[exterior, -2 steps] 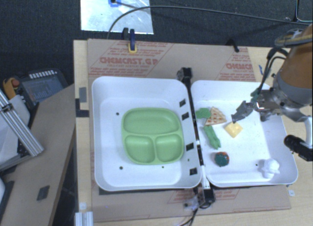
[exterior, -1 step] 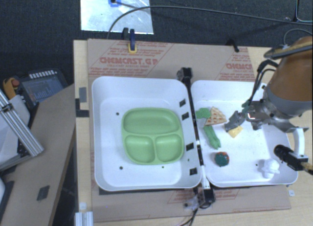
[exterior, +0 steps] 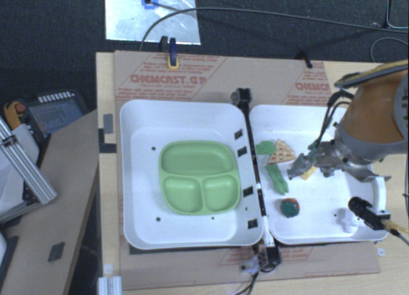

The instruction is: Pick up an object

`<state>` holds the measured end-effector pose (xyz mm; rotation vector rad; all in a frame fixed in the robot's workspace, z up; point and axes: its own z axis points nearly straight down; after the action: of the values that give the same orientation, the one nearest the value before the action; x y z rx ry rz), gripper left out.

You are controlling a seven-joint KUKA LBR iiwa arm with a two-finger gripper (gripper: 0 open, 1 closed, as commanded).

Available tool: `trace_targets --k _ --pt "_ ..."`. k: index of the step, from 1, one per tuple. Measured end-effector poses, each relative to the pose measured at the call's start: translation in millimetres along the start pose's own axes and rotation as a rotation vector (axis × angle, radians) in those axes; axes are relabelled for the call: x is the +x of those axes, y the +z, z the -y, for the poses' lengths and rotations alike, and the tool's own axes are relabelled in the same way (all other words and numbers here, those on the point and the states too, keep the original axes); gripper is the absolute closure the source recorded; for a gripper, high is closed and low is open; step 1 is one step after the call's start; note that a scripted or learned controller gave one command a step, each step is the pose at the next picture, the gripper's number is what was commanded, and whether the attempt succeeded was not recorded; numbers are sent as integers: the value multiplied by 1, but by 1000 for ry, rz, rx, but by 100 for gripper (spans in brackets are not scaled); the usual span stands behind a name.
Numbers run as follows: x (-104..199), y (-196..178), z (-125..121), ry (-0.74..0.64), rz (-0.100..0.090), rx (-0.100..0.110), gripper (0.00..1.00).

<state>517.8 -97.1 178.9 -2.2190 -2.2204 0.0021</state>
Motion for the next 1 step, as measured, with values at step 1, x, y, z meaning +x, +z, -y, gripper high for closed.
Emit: trace_targets --k 1 --pt "-1 43 5 0 0 1 0"
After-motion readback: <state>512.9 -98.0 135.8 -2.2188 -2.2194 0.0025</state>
